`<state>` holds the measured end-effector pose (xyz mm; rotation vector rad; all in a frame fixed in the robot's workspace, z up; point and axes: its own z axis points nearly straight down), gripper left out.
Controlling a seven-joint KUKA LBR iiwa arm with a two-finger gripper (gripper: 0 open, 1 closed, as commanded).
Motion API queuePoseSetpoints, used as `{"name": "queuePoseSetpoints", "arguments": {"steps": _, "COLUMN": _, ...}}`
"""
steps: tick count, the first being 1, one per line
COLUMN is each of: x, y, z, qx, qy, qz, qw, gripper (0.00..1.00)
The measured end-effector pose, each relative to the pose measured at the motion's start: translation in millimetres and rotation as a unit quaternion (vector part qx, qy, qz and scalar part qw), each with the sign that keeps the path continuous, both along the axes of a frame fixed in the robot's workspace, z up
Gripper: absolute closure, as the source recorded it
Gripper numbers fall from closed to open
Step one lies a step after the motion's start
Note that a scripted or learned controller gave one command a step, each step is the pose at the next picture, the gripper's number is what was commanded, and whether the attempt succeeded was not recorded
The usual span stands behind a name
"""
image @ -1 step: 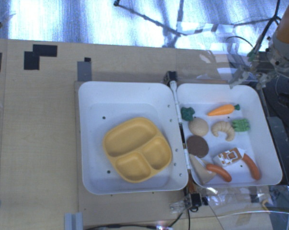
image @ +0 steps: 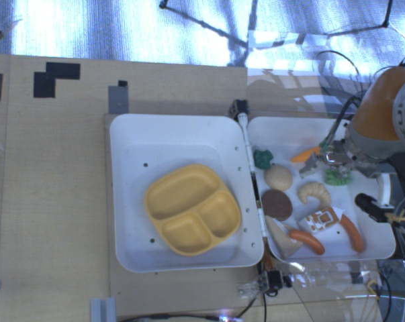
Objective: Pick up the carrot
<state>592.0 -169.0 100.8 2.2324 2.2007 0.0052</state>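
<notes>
- The gripper (image: 314,161) sits over the right bin's (image: 283,127) far edge.
- Its jaws are closed on the carrot (image: 301,156), which juts out toward the bin's middle.

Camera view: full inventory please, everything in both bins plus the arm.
Bins: 2, white, side by side on the bench.
Tray: 1, yellow, three compartments, left bin.
Carrot: 1, orange, right bin, far side, at the gripper.
Broccoli: 1, dark green, right bin, near divider.
Bun: 1, beige, right bin.
Patty: 1, brown, right bin.
Croissant: 1, tan, right bin.
Sausages: 2, orange-red, right bin, near side.
Leafy piece: 1, light green, under the gripper.
Arm: 1, grey with orange band, from the right.
Gripper: 1, over right bin.
</notes>
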Motion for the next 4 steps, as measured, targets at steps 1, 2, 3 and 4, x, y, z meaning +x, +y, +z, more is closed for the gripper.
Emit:
{"name": "queuePoseSetpoints", "arguments": {"steps": 1, "x": 53, "y": -25, "z": -13, "qx": 0.0028, "qy": -0.001, "qz": -0.120, "qw": 0.9928, "gripper": 0.00}}
{"name": "queuePoseSetpoints", "arguments": {"steps": 2, "x": 69, "y": -26, "z": -16, "qx": 0.0044, "qy": 0.016, "qz": -0.111, "qw": 0.9936, "gripper": 0.00}}
{"name": "queuePoseSetpoints", "arguments": {"steps": 3, "x": 70, "y": -24, "z": -16, "qx": 0.0068, "qy": 0.030, "qz": -0.208, "qw": 0.9776, "gripper": 0.00}}
{"name": "queuePoseSetpoints", "arguments": {"steps": 4, "x": 77, "y": -22, "z": -1, "qx": 0.0055, "qy": 0.015, "qz": -0.206, "qw": 0.9785, "gripper": 1.00}}
